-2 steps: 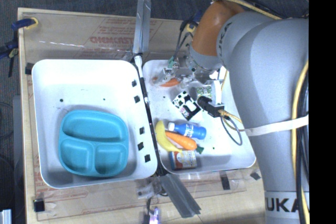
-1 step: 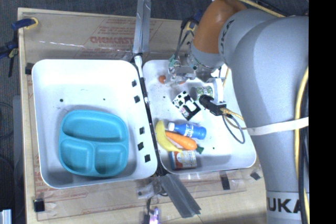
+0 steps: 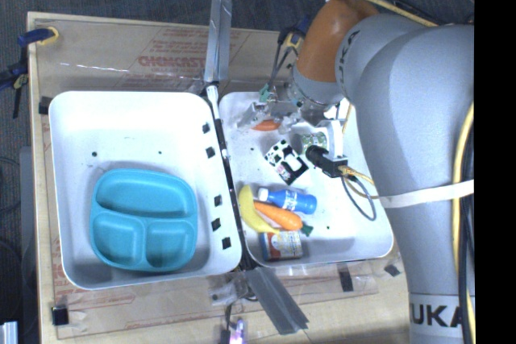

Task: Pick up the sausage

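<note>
While the grey arm with its orange band fills the right side, the letters "UKA" read white on its base. Red print on the bench looks like "CHEMCAST", blurred. The left bin is smooth white plastic and holds a blue three-part tray. The right bin holds a curved yellow banana, a blue-and-white bottle, a tapered orange carrot and a can. The gripper sits at the far end; its opening cannot be told. The sausage, small, reddish-orange, lies just beneath it.
</note>
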You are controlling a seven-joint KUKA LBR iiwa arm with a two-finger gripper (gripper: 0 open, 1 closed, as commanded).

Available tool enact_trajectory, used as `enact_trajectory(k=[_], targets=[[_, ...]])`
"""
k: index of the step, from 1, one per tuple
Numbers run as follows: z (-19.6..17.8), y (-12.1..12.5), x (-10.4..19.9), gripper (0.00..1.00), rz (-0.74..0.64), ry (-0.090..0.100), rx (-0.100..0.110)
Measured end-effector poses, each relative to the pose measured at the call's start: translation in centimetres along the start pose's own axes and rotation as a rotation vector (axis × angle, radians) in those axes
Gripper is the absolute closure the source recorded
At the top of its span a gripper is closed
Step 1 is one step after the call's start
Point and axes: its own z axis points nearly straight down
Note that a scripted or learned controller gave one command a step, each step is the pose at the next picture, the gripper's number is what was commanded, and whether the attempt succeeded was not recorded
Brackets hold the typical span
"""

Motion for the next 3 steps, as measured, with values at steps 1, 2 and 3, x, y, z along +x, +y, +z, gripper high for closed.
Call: enact_trajectory(k=[1,2,3], targets=[[1.2,-0.2,-6.3,0.0,0.16,0.0,0.002],[1.2,-0.2,-6.2,0.0,0.16,0.001,0.002],[0.1,-0.1,-6.1,1.0,0.154,0.0,0.001]])
